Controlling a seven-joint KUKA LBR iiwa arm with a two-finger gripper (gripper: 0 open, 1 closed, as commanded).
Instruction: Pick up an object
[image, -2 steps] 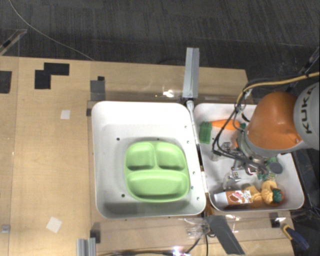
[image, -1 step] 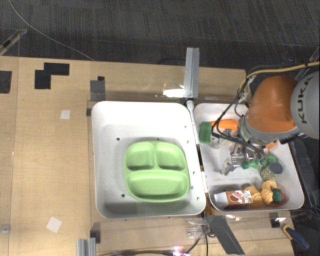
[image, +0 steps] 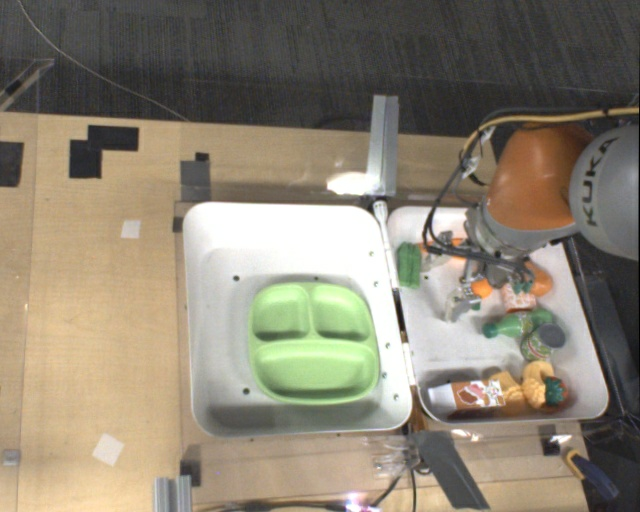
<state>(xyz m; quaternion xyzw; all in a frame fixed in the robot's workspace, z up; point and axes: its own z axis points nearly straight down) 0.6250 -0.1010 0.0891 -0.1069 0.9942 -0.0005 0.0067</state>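
Observation:
My gripper (image: 461, 302) hangs low over the right bin (image: 440, 350), under the orange wrist band (image: 535, 190). It sits in the bin's upper middle, right beside an orange piece (image: 482, 289). A green block (image: 409, 265) lies to its left against the bin's wall. To its right are a green bottle-shaped toy (image: 512, 325) and a small can (image: 543, 343). Along the bin's near edge lie a brown sauce bottle (image: 478, 394) and a yellow toy (image: 541, 385). Nothing is visibly lifted.
The left bin (image: 215, 260) holds a light green divided plate (image: 314, 341). A metal post (image: 382, 145) stands behind the rim where the two bins meet. Cables (image: 450, 190) loop down from the wrist over the right bin's far side.

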